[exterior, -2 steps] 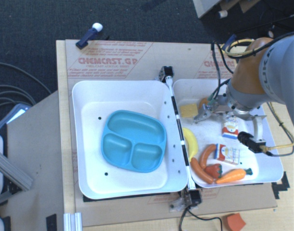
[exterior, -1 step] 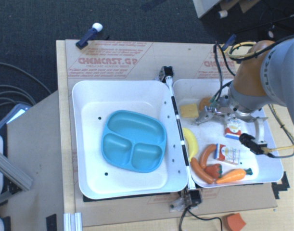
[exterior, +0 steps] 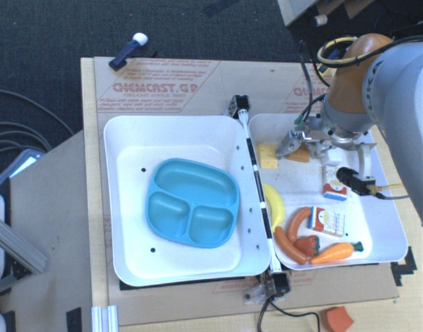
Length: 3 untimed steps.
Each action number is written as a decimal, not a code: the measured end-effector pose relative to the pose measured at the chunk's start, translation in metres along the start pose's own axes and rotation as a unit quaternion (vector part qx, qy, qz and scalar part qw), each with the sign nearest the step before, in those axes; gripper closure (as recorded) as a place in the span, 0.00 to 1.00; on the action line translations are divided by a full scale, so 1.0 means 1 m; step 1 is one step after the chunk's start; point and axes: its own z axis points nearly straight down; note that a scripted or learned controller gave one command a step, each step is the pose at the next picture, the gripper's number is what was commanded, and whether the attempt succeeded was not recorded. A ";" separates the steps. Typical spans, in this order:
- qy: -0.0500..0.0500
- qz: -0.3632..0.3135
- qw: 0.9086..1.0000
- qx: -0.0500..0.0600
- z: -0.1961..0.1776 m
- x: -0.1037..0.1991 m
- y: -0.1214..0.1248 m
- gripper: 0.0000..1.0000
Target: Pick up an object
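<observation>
The gripper point(exterior: 302, 142) hangs low over the far end of the right bin point(exterior: 391, 237), below the orange band point(exterior: 353, 75) of the arm. Whether anything sits between its jaws cannot be told from this angle; their spacing is not readable either. A tan block point(exterior: 299, 155) lies directly under the gripper tip, touching or nearly touching it. A yellow cheese wedge point(exterior: 267, 156) lies just beside the tip, toward the bin divider. A small carton point(exterior: 334, 190) lies near, toward the bench front. Farther toward the front lie a banana point(exterior: 273, 206), two sausages point(exterior: 292, 237), a white packet point(exterior: 328, 222) and a carrot point(exterior: 333, 253). A blue divided tray point(exterior: 192, 202) rests in the left bin point(exterior: 121, 206), well apart from the gripper.
</observation>
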 end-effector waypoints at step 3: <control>0.001 0.001 1.000 0.002 -0.176 0.083 -0.093 1.00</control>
